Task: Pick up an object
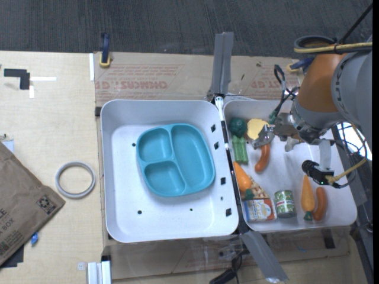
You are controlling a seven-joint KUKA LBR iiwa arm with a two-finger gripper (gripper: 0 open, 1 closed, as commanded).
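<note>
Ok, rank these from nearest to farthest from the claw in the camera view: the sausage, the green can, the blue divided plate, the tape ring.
1. Sausage, right bin, just below the claw.
2. Green can, right bin's near edge.
3. Blue divided plate, left bin.
4. Tape ring, on the bench, far left.

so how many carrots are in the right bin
2: one carrot along the bin's left wall, another near the right wall beside a sausage. The arm may hide more.
</note>
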